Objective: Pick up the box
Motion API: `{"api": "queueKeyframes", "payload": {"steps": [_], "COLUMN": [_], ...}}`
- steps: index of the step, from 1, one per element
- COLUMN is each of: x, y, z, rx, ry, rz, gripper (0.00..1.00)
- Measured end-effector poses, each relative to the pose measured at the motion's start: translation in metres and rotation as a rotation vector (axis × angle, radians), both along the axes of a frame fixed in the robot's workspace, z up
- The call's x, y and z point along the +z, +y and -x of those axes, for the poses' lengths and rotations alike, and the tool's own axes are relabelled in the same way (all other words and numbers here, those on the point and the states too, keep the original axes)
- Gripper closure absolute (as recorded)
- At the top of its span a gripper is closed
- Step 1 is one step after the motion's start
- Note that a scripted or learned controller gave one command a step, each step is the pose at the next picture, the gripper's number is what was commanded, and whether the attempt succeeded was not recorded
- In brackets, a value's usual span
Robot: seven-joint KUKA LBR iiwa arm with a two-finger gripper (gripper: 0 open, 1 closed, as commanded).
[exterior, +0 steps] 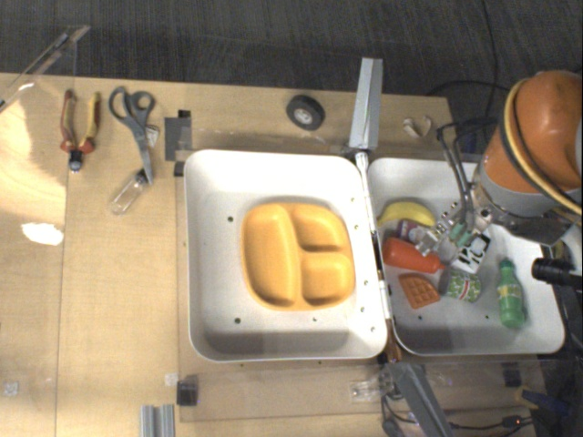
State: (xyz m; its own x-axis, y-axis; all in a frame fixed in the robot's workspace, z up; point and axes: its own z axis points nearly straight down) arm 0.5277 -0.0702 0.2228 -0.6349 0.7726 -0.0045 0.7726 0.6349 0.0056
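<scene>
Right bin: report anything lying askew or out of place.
In the right bin nothing looks spilled or damaged. The green bottle lies on its side, and the banana, carrot and waffle are jumbled close together beside the gripper, an ordinary clutter.

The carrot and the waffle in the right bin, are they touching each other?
Cannot tell. In the camera view the carrot lies just above the waffle, their edges so close that no clear gap or contact shows.
</scene>
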Motion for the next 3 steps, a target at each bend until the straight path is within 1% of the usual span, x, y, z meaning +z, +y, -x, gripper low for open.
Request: {"api": "queueKeyframes", "payload": {"steps": [1,2,3], "x": [0.050,0.046,0.003], "y": [0.033,0.023,0.059], "z": [-0.011,0.036,0.006], "rx": [0.259,0.678,0.397], "ry": [-0.004,-0.001,0.000], "rz": [0.002,0.005,0.002], "gripper": [1.00,1.00,1.00]}}
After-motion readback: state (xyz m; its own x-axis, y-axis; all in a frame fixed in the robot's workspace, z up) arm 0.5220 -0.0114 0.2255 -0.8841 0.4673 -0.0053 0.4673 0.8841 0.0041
